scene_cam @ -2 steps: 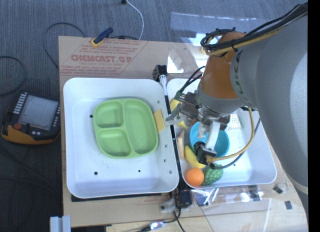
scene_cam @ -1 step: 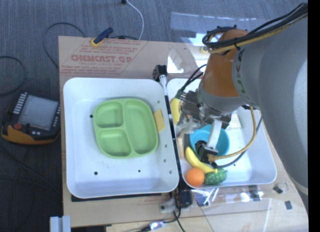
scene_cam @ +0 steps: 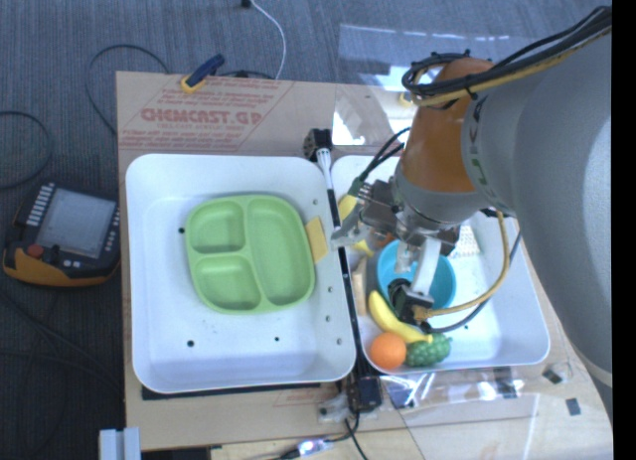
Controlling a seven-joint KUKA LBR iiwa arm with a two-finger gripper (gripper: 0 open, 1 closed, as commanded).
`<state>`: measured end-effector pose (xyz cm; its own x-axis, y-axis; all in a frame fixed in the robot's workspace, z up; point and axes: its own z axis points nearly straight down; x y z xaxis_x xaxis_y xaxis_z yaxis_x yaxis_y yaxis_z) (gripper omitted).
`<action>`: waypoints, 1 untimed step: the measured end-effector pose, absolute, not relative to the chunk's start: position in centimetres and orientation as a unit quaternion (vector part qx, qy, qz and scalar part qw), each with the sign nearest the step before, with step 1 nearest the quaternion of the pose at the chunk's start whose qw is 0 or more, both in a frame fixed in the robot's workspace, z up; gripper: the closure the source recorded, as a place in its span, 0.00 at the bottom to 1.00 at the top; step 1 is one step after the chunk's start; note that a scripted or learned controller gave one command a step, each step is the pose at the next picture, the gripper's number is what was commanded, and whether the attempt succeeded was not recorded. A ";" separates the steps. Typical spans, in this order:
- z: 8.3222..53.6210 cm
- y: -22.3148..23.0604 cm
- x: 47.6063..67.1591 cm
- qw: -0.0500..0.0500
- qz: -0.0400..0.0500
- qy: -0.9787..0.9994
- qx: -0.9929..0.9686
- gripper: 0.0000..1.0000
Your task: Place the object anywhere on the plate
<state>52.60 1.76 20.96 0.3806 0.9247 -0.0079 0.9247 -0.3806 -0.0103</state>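
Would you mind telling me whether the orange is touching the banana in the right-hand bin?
Touching. The camera view shows the orange pressed against the lower edge of the banana, with no gap of white bin floor between them.

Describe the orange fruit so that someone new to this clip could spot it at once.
Start at the right bin, the one the arm reaches over, and go to its near left corner. There the orange fruit sits below the banana, beside the green bumpy item. It is the only round, plain orange thing there.
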 end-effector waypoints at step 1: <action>21.7 1.8 52.5 0.003 0.009 -0.557 -0.830 1.00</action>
